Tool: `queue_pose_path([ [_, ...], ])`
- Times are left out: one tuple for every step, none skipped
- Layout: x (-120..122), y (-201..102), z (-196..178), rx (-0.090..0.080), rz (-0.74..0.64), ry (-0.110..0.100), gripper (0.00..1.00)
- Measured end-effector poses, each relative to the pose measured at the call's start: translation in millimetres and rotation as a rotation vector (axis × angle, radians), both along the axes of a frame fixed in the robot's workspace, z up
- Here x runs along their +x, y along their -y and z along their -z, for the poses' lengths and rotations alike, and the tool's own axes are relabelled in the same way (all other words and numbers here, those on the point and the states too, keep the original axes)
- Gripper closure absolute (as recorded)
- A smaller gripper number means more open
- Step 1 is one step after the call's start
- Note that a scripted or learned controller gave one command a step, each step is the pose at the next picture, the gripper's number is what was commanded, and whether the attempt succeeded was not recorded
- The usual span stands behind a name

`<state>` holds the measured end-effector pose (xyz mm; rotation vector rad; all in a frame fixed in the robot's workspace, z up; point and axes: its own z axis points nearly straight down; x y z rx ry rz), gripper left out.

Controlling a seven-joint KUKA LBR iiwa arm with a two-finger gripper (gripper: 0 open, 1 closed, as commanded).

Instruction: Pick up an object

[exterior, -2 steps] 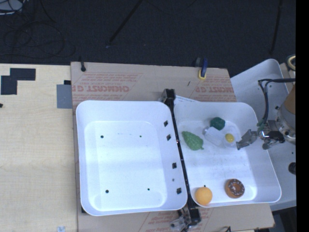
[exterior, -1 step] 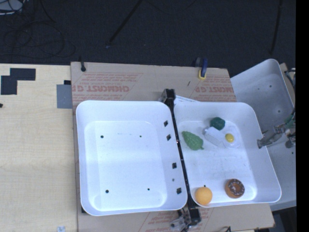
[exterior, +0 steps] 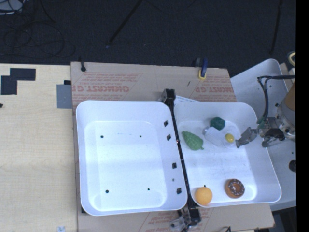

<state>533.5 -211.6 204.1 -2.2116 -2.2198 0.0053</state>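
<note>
Brown cardboard sheet [exterior: 145, 83] under bins, blue-yellow clamp [exterior: 203, 69], black cables [exterior: 29, 33] on dark floor

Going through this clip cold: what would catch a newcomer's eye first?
Probably the colourful items in the right bin: an orange ball and a brown doughnut near its front edge, with a green leafy toy and a clear bottle further back. The claw reaches in from the right beside the bottle.

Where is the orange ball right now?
The orange ball sits in the right bin, at its near-left corner beside the divider, just left of the brown donut.
</note>
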Motion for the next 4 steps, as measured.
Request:
queue_pose_path([
  [-6, 3, -24, -0.003, 0.006, 0.007, 0.00],
  [-8, 2, -44, -0.003, 0.004, 0.008, 0.00],
  [-14, -1, 51, 0.001, 0.004, -0.003, 0.00],
  [-35, 2, 0, -0.003, 0.007, 0.008, 0.00],
])
